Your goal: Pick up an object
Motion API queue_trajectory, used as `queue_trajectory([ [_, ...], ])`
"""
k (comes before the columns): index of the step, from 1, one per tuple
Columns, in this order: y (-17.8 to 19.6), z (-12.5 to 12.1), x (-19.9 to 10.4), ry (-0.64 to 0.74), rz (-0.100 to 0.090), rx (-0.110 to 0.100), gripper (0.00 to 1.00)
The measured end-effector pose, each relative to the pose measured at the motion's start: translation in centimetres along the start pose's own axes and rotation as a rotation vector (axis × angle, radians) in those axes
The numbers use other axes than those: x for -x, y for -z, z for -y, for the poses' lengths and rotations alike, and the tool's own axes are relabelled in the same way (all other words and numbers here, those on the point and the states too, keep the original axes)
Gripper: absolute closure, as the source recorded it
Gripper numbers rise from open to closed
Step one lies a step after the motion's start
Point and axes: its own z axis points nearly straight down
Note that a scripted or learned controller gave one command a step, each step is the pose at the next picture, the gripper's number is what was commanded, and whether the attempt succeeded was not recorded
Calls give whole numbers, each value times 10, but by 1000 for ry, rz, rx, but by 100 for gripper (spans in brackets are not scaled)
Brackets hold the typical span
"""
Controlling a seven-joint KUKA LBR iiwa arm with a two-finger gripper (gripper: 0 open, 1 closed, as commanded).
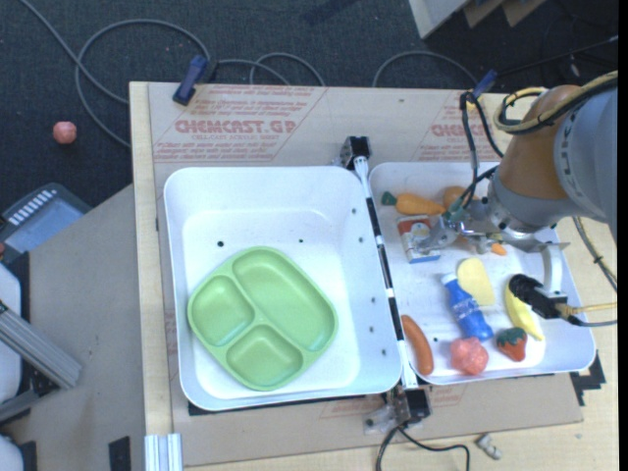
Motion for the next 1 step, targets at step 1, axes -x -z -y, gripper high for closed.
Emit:
queue_trajectory([
  [1,-3,52,5,0,-2,-10,0],
])
